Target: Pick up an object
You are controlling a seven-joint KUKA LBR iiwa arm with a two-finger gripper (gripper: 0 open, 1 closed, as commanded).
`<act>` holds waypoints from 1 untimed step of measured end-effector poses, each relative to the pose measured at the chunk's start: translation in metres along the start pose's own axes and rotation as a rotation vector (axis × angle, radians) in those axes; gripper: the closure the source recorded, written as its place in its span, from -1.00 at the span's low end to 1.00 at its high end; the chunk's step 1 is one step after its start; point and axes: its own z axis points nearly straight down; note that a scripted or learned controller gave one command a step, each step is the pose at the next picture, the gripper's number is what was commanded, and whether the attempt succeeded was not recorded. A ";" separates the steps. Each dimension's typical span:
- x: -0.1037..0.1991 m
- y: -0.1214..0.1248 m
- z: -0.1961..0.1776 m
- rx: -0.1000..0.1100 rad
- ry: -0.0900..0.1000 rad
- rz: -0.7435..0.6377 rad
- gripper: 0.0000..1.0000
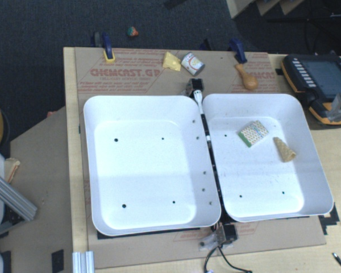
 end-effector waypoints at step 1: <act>0.017 -0.021 -0.039 -0.005 -0.001 -0.006 1.00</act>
